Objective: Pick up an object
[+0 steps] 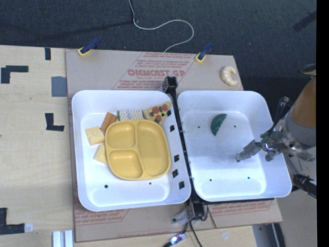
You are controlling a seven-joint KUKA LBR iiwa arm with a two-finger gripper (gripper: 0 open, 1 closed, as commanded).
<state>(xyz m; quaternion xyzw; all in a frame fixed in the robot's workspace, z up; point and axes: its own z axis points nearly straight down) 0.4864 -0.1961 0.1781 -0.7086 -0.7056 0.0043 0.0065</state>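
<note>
Nearest the camera, at the lower edge of the frame, stood the front rims of two white bins on the desk (31, 138). At the right of the frame the gripper (257, 149) hung over the right bin (226, 189), near its right wall, with one finger reaching left toward mid-floor. Nothing was seen between its fingers; whether they stood open or closed could not be told at this resolution.

The only object in the right bin was a small green piece (218, 123), lying in the upper middle of that bin, apart from the gripper and up-left of it. The left bin (128, 199) held a yellow divided tray (138, 149), with crackers (95, 136) and other small items crowded along its upper and left edges.

Judgement: the green piece was the soundest target, being isolated on bare floor. To do the step well, the gripper should travel up-left until centred over it, straddle its narrower width, descend fully to the floor, then close. The piece looked thin and flat, so a shallow descent risked closing on nothing.
</note>
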